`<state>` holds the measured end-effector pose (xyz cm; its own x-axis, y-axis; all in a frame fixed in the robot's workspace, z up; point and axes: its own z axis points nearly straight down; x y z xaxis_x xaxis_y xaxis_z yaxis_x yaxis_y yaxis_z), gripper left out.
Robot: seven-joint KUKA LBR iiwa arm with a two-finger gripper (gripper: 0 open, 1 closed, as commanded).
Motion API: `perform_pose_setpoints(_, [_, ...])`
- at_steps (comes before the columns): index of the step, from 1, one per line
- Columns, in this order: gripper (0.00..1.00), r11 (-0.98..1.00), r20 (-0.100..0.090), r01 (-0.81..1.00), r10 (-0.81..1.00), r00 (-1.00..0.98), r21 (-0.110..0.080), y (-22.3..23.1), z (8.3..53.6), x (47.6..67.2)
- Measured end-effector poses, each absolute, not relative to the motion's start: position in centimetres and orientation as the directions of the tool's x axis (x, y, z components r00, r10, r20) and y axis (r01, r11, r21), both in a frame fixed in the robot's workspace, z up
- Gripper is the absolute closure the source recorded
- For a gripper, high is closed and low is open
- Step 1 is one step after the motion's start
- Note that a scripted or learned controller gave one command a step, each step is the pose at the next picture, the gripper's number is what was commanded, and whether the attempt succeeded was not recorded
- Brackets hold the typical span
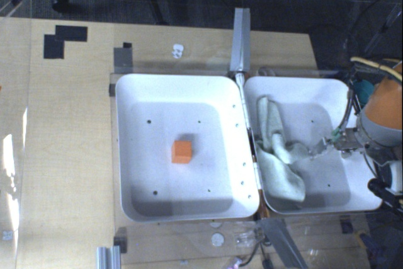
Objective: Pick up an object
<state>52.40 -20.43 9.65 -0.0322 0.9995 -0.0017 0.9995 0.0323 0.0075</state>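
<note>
Bench bins [126, 154]: orange cube [182, 152], cloth [277, 157]

there are two white bins on the bench: the left bin [126, 135] and the right bin [315, 88]. in the left bin lies one orange block [182, 152], and it is the only thing there. in the right bin lies one pale cloth [277, 157], crumpled along the left wall. one robot arm [381, 113] is visible at the right side, with one gripper [315, 149] over the right bin. on the bench, behind the bins, there is one black tape mark [63, 40] and one small white object [178, 51].
</note>
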Motion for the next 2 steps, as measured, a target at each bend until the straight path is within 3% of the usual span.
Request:
perform_pose_setpoints(1, [1.0,0.034,-0.002,0.999,0.999,-0.034,0.012,-20.4,10.7,52.6])
perform_pose_setpoints(2, [1.0,0.269,-0.004,0.963,0.963,-0.269,0.006,-20.4,10.1,65.1])
